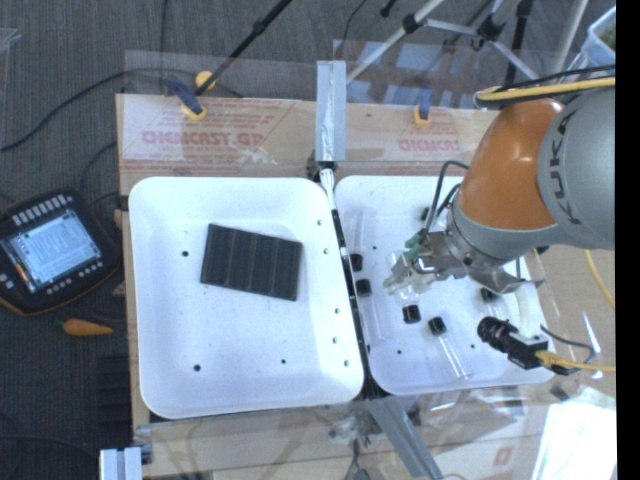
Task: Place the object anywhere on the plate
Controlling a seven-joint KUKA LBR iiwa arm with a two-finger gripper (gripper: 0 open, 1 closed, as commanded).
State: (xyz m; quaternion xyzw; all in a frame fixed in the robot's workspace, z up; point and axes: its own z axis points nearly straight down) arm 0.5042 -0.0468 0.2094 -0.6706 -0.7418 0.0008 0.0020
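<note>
- Gripper (408, 273): low over the right bin (385, 353); finger state cannot be determined.
- Dark ribbed plate (251, 261): flat in left bin (170, 368).
- Small black pieces (410, 314): possibly bolts, scattered nearby.

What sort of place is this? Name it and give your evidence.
Probably a robotics lab test cell: a KUKA arm over two white bins, a teach pendant on the floor, and tripod legs behind the bench.

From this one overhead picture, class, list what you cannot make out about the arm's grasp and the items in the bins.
- Gripper: partly under the arm; open or shut, and whether it holds anything, cannot be told.
- Small dark pieces in the right bin: too small to identify.
- Right bin's far side: hidden by the arm.
- Dark plate in the left bin: its ribbing is too blurred to read.
</note>
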